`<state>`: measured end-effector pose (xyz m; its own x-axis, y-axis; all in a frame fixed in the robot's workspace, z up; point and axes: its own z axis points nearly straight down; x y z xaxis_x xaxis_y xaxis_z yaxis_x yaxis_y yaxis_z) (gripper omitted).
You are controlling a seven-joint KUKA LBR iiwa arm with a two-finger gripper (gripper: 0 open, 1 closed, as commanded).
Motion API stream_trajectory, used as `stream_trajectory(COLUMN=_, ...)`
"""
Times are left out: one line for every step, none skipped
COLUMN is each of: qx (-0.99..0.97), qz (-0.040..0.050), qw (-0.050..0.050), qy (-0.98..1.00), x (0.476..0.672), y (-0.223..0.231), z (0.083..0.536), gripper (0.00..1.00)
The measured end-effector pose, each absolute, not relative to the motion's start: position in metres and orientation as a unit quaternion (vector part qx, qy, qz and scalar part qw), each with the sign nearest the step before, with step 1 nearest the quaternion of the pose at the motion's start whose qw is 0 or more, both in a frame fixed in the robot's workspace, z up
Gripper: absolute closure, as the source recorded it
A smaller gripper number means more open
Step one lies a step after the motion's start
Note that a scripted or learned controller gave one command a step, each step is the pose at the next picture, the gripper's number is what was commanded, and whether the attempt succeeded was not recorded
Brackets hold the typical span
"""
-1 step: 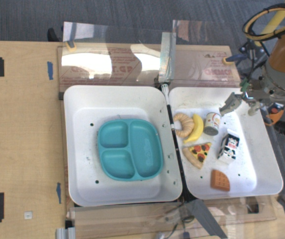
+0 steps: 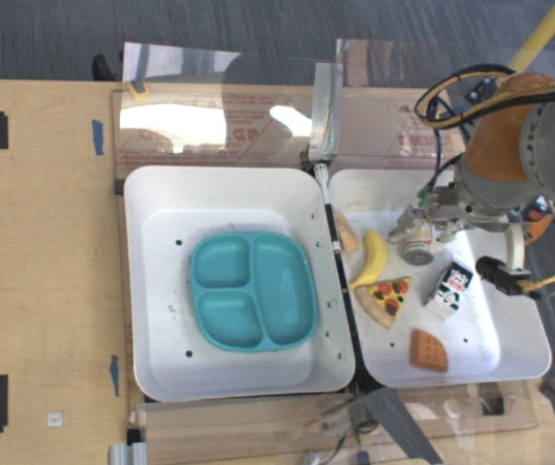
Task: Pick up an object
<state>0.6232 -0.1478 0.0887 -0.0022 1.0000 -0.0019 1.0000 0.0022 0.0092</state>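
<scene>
- Nearest the camera: waffle [image 2: 429,351], lying loose on the right bin [image 2: 524,356] floor.
- Farther in: pizza [image 2: 386,298], banana [image 2: 372,259], carton [image 2: 449,288], none lifted.
- Gripper [image 2: 418,241] low beside the banana; open or closed, cannot tell.
- Nothing visibly held; pick judged not yet done.
- Left bin [image 2: 151,260]: teal divided plate [image 2: 254,291].
</scene>
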Motion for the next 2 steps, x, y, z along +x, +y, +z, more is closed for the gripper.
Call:
stream_trajectory(qx=0.706, qz=0.0033, qw=0.005, qy=0.708, x=0.624, y=-0.148, z=0.100, gripper=1.00)
stream_trajectory(qx=0.705, qz=0.0044, qw=0.004, qy=0.710, x=0.599, y=-0.090, z=0.196, gripper=1.00)
